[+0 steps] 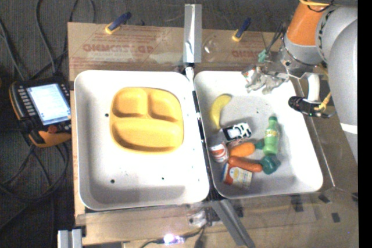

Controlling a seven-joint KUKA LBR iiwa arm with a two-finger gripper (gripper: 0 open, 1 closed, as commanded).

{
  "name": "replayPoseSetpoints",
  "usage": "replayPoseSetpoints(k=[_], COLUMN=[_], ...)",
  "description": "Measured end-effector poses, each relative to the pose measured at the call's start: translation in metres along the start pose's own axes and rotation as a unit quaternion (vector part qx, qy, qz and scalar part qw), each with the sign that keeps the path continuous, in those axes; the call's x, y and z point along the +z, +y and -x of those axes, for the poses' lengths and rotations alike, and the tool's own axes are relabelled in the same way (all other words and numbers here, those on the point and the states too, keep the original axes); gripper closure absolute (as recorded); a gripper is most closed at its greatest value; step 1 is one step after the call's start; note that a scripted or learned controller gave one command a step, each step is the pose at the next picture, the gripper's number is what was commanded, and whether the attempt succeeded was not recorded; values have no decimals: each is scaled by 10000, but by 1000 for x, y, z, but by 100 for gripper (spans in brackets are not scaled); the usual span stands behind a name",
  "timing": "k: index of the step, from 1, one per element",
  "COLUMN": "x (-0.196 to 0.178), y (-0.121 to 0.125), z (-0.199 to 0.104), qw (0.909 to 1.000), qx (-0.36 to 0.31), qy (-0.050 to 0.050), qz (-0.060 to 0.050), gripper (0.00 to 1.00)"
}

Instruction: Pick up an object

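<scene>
Over the right white bin's [302, 174] far edge hangs the grey arm with its orange band [305, 23], reaching in from the right, wrist angled down and left. Its gripper [260, 79] is hard to read, open or closed I can't tell. Below it, apart, lies a yellow banana [220, 108]; nearer the camera cluster a green plastic bottle [271, 135], an orange carrot [242, 149] and a small black-and-white toy car [237, 131].

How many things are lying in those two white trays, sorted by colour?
Yellow: 2, the divided plate and the banana
Orange: 2, the carrot and the sausage-shaped piece
Green: 1, the bottle
Black and white: 1, the toy car
Red and white: 1, the small can
Total: 7
</scene>
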State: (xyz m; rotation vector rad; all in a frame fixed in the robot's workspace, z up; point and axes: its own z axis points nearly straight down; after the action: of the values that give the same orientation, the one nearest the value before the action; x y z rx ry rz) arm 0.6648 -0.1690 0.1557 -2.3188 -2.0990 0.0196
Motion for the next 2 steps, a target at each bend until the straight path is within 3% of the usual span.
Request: replayPoseSetpoints(k=[1, 2], x=[-45, -50], y=[4, 1], z=[6, -16], qw=[9996, 9996], qx=[283, 284], qy=[-8, -19], qz=[85, 80], gripper=[100, 100])
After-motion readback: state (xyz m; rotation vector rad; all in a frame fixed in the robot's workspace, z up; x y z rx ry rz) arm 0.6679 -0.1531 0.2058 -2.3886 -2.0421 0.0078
